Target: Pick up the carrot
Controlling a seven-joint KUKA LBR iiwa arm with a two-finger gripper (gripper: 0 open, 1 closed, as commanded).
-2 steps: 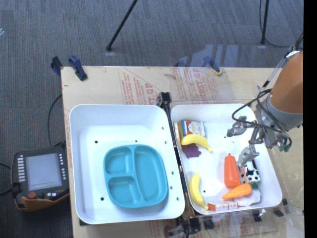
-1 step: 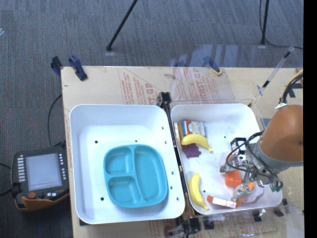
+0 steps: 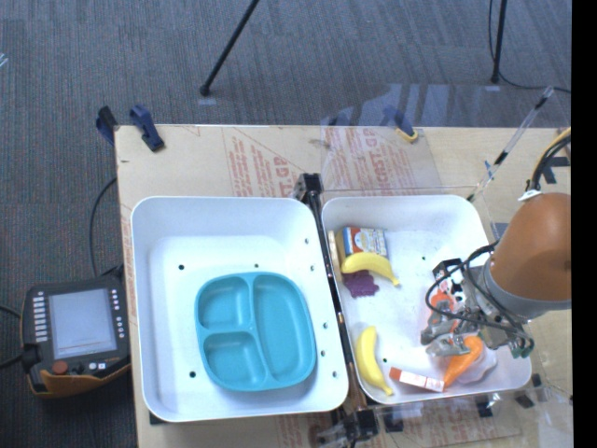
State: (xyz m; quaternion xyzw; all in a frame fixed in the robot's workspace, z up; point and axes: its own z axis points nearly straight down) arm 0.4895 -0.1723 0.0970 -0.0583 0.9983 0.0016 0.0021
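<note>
Carrot pick: claw at the target, lift not yet shown

Carrot (image 3: 464, 360) lies in the near right corner of the right bin (image 3: 410, 209), its tip aimed at the near wall. It is orange, tapered, and partly covered from above by the claw (image 3: 451, 340). A pale, crumpled item sits just beside it on the corner side; its identity cannot be determined.

Claw position: low in the right bin, directly over the thick end of the carrot, with cabling looped around the wrist. Claw condition: cannot be determined, since the arm and cables hide that part of the mechanism. Contact with the carrot appears likely but is not confirmed.

Status, as a judgement:
- Approach: done. The arm has reached the correct bin and the correct corner.
- Grasp: unverified.
- Lift: outstanding. The carrot rests on the bin floor.

Other contents of the right bin:
- small box (image 3: 364, 242) near the far wall
- one banana (image 3: 369, 267) just beside the box
- purple item (image 3: 363, 287) touching that banana
- second banana (image 3: 371, 359) near the divider
- red-and-white tube (image 3: 417, 379) near the carrot tip

The tube and the pale item crowd the target and could be caught in the grasp.

The left bin (image 3: 168, 222) holds a teal divided plate (image 3: 254, 330), well apart from the work area. Both bins rest on the surface (image 3: 233, 152)
</note>
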